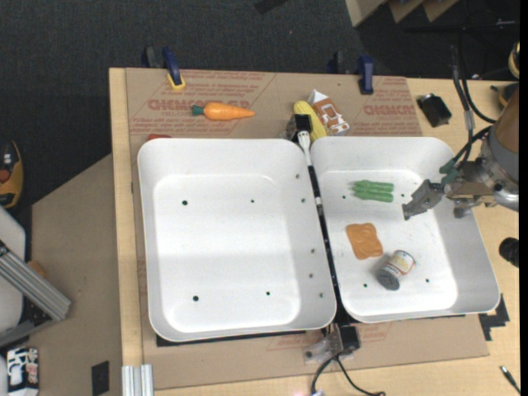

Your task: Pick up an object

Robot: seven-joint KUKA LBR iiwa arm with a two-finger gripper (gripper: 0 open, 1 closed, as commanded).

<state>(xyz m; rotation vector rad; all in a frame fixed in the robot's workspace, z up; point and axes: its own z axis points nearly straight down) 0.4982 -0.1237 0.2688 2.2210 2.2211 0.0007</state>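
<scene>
White plastic close up: two shallow bins side by side on a surface [132, 139] covered with brown printed cardboard, with a small black connector [342, 337] and its cable at the near edge, just below the seam between them. On the left, the left bin [223, 246], plain white inside with a few small dark holes. On the right, the right bin [445, 254], touching the left one along a dark seam. Nearest in that right bin, a small can [394, 269] on its side, grey at the near end, with a pale label. Just beyond and left of it, close by but apart, an orange-brown flat piece [364, 240] lying flat on the floor of the bin. Further back, a green piece [373, 190], long and lying crosswise, well apart from the other two. To the right of the green piece and at about the same depth, the claw [415, 205], dark, reaching in from the right over the right bin and pointing down and to the left, near the green piece but not touching it. No telling whether spread or pressed together; nothing seen pinched in it. Beyond the bins, on the bare cardboard, a toy carrot [223, 112] behind the left bin and a yellow piece beside a red-and-white packet [323, 115] near the seam. Furthest back, two blue clamps [173, 66] on the far edge of the surface.
</scene>
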